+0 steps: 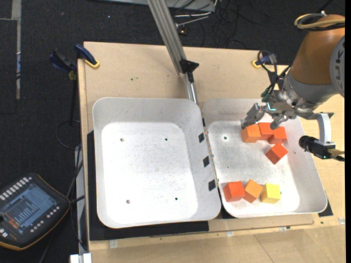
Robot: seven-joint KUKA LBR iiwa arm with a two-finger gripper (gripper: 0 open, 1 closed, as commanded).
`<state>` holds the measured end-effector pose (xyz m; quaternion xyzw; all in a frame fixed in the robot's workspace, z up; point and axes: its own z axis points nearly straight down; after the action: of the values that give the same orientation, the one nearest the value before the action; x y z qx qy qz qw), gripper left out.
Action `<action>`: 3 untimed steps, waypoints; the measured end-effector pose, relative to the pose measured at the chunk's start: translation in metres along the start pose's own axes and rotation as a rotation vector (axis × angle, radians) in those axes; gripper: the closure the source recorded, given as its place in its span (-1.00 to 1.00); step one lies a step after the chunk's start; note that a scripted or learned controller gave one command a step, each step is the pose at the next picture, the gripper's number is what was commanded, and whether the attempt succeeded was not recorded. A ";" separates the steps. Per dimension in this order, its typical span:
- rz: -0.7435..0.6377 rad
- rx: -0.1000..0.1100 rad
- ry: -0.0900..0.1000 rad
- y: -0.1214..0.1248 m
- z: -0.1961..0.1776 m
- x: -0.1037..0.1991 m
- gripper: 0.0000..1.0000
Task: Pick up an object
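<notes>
A wooden bench seen from above at a slant carries two shallow white bins side by side. The right bin serves as the landmark here. The left bin touches it along its left rim, and small black clips sit on that shared edge.

Inside the right bin lie six blocks in two groups. Near its far side, three orange-red blocks sit together: an orange block, a second orange block touching it on the right, and a red-orange block beside that one. A fourth, tilted red-orange block lies just nearer, close by but apart. Along the bin's near side runs a row of three: a red-orange block, an orange block and a yellow block, each touching the next.

The grey and orange arm reaches in over the bin's far right corner. Its gripper hangs just above the far cluster of blocks; its fingers spread apart, with nothing between them.

Beyond the bin's far left corner a slanted metal pole stands. Well to the left, off the bench, a handheld control pad rests on the dark floor.
</notes>
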<state>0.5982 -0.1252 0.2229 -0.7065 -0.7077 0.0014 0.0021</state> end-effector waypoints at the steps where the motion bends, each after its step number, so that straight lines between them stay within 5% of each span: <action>1: 0.001 -0.004 -0.001 0.000 -0.003 0.000 -1.00; 2: 0.001 0.001 0.000 0.006 0.059 0.005 -1.00; 3: 0.002 -0.016 -0.005 0.015 0.097 -0.001 -1.00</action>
<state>0.6131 -0.1256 0.1255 -0.7073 -0.7069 -0.0027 -0.0052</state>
